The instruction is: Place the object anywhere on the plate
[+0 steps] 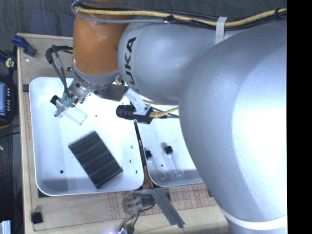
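A dark ridged rectangular plate (95, 159) lies tilted in the lower middle of the left bin (39, 130). My gripper (64, 103) hangs over the bin's upper left part, above and left of the plate, below the orange band of the arm. A small pale, translucent object (76, 115) sits right at the gripper's tip, apart from the plate. Whether it is held or resting on the bin floor cannot be told from here.
The grey arm (204, 82) covers most of the right bin (170, 179). Two small clear items with black caps (168, 150) lie in its visible strip. Cables and a blue clip sit along the bench's left edge (14, 48).
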